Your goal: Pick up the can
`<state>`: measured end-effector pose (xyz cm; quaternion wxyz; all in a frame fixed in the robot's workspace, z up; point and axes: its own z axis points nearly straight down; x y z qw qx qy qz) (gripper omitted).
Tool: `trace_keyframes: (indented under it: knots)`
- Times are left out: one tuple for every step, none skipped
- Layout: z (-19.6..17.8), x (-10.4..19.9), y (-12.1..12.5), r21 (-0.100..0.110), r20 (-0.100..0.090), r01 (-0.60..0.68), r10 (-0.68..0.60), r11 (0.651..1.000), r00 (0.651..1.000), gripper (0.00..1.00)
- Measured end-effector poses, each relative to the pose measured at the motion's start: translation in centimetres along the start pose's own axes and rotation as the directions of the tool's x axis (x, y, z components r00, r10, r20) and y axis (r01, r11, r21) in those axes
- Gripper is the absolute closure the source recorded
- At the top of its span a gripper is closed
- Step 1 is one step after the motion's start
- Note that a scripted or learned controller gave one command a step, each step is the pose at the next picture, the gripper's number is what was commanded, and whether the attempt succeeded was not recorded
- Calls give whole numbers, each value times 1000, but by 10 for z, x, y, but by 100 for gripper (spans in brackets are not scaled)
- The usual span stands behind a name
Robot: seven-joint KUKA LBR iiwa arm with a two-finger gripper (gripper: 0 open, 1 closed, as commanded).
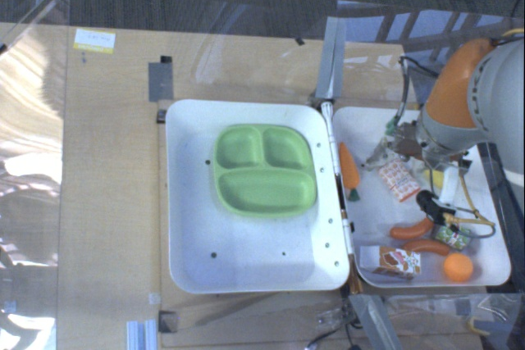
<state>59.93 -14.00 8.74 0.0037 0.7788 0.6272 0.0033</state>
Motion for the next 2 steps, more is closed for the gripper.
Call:
trace_keyframes:
  knots:
    - [-12,1,2,-6,2,6,-6,1000,1000,100]
    - [-168,76,58,0,1,-247,247,969,969,100]
